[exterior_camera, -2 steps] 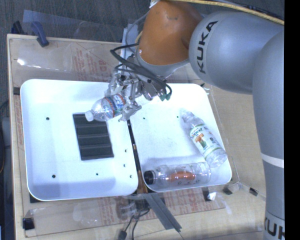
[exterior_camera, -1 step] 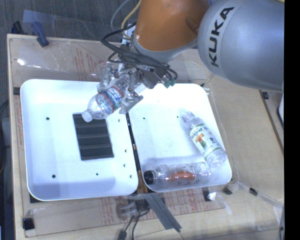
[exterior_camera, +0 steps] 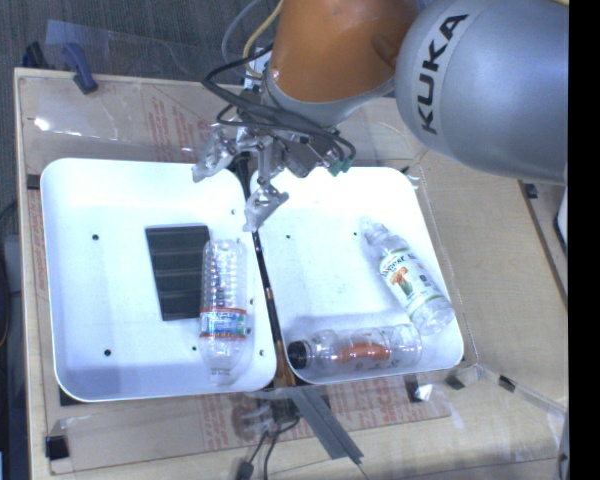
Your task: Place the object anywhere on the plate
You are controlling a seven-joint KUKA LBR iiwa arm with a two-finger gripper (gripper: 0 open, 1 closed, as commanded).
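Metal-grey gripper [exterior_camera: 250, 183] hangs over the seam between the two bins, near their far edge; we see two shiny fingers [exterior_camera: 208, 160] spread apart with nothing between them, so it grips nothing. The wrist above it is a tangle of black cables, and the orange band and big grey KUKA arm [exterior_camera: 480, 68] cover the far right corner of the right bin [exterior_camera: 320, 268] (its rim there is hidden). Exact finger shape is hard to make out, blurred against the white.

Left bin [exterior_camera: 90, 298] holds a dark flat ribbed rectangle [exterior_camera: 178, 270], which we take for the plate, and a clear bottle with a label band [exterior_camera: 223, 306] lying just beside its right edge, touching or nearly so. Right bin holds two more clear bottles: one with an orange-green label [exterior_camera: 407, 278] lying at a slant by the right wall, one with a black cap [exterior_camera: 355, 349] lying along the near wall. Which bottle is the task's object we cannot tell; none lies on the plate.
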